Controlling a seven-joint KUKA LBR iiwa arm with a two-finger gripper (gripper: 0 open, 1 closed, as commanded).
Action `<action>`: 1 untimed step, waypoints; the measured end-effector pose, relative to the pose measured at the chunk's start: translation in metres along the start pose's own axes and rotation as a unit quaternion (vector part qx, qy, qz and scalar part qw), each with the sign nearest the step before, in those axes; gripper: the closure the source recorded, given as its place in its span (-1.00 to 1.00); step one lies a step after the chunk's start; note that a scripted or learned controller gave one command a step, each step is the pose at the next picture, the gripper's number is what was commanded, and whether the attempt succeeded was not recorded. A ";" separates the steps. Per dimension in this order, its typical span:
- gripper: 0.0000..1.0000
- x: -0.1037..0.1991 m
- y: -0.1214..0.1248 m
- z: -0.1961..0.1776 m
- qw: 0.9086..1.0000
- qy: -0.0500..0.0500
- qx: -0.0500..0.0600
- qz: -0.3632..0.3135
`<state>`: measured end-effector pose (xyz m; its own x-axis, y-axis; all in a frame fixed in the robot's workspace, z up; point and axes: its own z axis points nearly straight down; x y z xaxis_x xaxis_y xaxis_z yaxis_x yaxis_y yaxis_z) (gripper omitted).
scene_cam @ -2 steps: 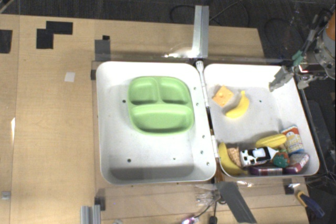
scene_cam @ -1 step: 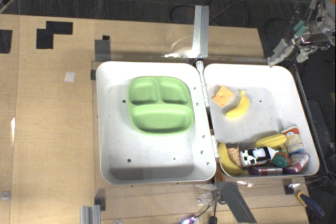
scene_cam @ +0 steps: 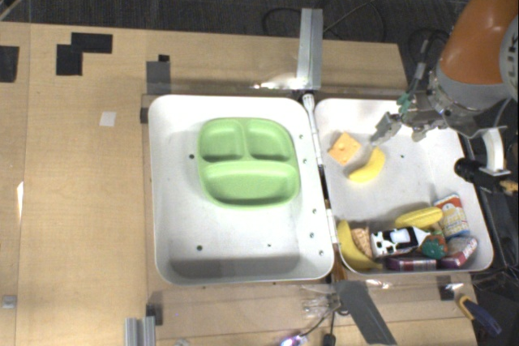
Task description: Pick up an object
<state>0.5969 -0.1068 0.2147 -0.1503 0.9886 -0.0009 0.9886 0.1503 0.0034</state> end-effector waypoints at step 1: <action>-1.00 -0.013 0.019 0.121 1.000 -0.002 -0.008 -0.025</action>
<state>0.6183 -0.1172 0.0933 -0.2001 0.9798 -0.0058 0.9796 0.2002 0.0191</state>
